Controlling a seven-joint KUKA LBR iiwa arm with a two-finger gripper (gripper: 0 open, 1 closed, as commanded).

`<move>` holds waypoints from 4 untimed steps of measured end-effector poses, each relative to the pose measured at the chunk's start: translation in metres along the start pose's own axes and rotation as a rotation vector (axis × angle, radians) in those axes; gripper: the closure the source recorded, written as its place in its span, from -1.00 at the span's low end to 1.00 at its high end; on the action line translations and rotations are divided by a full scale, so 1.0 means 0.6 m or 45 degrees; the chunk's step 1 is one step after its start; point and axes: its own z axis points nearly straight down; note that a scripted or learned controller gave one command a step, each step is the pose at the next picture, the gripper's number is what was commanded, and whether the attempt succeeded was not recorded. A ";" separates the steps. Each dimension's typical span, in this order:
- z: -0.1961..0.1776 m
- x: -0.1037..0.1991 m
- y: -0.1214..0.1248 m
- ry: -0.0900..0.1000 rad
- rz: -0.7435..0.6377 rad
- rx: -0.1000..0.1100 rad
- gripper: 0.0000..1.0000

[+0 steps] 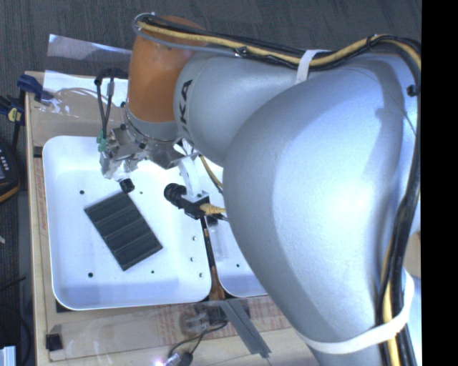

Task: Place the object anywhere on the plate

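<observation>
Resting on a wooden bench (107, 336) above dark grey carpet (64, 21), the left white bin (64, 271) holds a dark ribbed plate (123, 230) lying flat. The gripper (118, 163) hangs just above the plate's upper corner; its grip state cannot be told. "KA" reads on the grey arm (308, 179).

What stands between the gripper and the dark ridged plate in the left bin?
Nothing visible does. The gripper is over the left bin, just above the upper corner of the dark ridged plate. Between them there is bare white bin floor and one small dark piece.
</observation>
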 end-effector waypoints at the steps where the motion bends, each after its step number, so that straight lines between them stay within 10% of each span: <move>1: -0.047 0.033 0.092 0.001 -0.058 -0.002 1.00; 2: 0.201 0.008 0.043 0.001 0.158 0.005 1.00; 3: 0.024 0.019 -0.014 0.001 0.303 0.001 1.00; 4: 0.044 -0.052 -0.208 0.000 0.474 0.006 1.00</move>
